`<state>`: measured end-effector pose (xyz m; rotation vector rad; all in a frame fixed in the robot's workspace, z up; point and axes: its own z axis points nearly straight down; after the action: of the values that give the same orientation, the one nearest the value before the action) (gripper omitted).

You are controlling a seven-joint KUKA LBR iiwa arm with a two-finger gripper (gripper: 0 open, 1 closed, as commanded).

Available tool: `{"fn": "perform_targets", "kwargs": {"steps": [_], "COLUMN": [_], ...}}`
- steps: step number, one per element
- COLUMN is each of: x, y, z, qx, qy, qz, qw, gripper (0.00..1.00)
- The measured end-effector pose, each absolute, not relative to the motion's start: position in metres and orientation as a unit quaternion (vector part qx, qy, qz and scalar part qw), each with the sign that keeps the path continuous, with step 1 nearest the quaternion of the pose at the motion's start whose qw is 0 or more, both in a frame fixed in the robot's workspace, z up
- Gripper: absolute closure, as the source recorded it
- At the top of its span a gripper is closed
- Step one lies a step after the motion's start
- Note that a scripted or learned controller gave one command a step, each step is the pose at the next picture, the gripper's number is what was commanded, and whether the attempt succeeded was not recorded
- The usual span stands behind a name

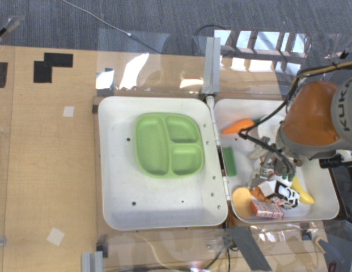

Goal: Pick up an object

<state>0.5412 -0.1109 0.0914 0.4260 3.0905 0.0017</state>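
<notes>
Nearest you, a red box (267,209), a yellow ball (241,197) and a black-and-white toy (287,195) crowd the right bin (329,205). Above them your gripper (268,173) hangs low; you cannot tell its jaw state. Beyond lies a carrot (237,126).

Only legible marking: black letters "KU", cut off by the frame edge, on the grey arm (346,109) housing up and to the right of the gripper (267,173).
</notes>
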Motion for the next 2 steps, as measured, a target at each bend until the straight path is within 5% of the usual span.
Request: {"fn": "perform_targets", "kwargs": {"steps": [1, 2], "x": [0.495, 0.546], "y": [-0.101, -0.122], "z": [0.092, 0.143], "qx": [0.209, -0.096], "qy": [0.978, 0.995], "qz": [0.0009, -0.0010], "qw": [0.014, 0.006], "gripper": [0.00, 0.00]}}
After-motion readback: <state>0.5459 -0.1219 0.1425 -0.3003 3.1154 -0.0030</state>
